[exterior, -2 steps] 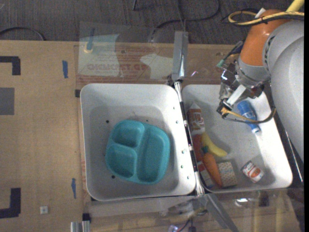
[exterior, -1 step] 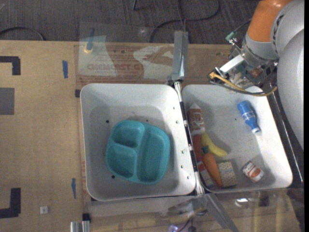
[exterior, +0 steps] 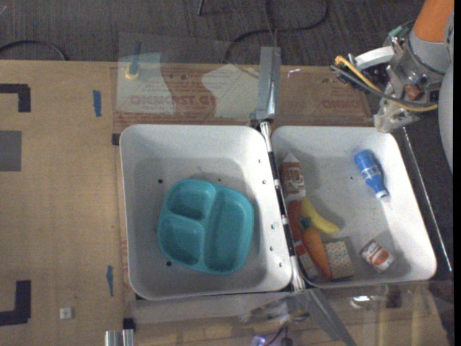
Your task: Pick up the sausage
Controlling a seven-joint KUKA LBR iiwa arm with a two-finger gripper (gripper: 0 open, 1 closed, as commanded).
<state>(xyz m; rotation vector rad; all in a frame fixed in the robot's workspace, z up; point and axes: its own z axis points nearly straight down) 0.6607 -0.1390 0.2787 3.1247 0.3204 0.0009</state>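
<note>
Camera view: my gripper [exterior: 390, 118] hangs above the right bin's [exterior: 421, 225] far corner, can't tell its jaws; sausage [exterior: 293, 220] lies by the divider.

The sausage [exterior: 293, 220] is a slim reddish-brown piece lying lengthwise along the left wall of the right bin [exterior: 410, 193], just beside the banana [exterior: 319, 218] and carrot [exterior: 315, 251], partly hidden by them.

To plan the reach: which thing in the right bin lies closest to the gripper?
The blue bottle, lying in the upper right part of the right bin. The gripper is just above that corner; the other items lie along the left wall and bottom.
</note>
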